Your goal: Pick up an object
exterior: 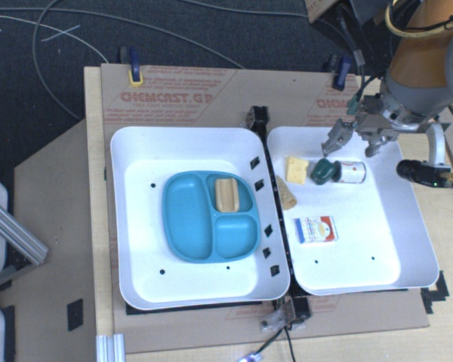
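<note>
While the grey arm (419, 44) with its orange band leans in from the right, the tool (356, 136) hangs over the far part of the right bin (408, 225), its two fingers (336, 138) spread apart with nothing between them. Just below the tool lies a small white bottle with a dark green cap (334, 172), on its side, the cap pointing toward the middle divider; the nearer finger sits just above the cap, and I cannot tell whether it touches. Beside the cap, on the divider side, rests a yellow block (296, 170), and a tan wedge (287, 197) lies against the bin's inner edge just near it. Closer to me in the same bin is a small flat card packet (317, 229) printed in red, white and blue, well apart from the bottle. The near half and the right side of this bin's floor are bare white. In the left bin (136, 225) sits a blue divided tray (189, 221), with a tan wooden block (226, 194) in its upper right compartment. Both bins rest on a brown board (211, 89) on the bench, clamped at the far edge by a blue clamp (135, 64).
</note>
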`<move>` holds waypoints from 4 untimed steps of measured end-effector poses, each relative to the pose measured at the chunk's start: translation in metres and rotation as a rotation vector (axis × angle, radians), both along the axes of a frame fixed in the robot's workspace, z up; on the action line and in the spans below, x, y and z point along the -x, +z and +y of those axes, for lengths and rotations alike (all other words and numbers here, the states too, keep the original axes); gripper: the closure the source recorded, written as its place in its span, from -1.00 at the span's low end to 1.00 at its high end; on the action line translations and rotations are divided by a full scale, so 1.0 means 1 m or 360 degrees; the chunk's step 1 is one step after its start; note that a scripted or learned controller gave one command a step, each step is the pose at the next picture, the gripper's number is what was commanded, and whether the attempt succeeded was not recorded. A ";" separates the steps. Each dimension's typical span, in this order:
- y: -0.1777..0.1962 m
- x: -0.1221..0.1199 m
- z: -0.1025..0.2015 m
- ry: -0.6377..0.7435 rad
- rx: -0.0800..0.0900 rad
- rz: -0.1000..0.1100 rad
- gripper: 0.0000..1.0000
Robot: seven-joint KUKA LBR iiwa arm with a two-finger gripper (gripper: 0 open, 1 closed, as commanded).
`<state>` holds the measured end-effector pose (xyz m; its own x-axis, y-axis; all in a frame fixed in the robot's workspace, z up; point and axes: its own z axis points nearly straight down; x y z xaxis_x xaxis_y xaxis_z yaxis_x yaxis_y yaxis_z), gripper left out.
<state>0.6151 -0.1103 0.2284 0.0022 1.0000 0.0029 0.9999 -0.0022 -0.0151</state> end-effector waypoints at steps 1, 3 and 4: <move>0.008 -0.003 0.000 0.0004 0.0003 -0.0022 -1.00; -0.098 -0.001 -0.002 0.0003 0.0002 -0.0013 -1.00; -0.146 0.000 -0.001 0.0004 0.0002 -0.0015 -1.00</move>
<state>0.6156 -0.1116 0.0823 -0.0001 1.0000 0.0017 1.0000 0.0001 -0.0056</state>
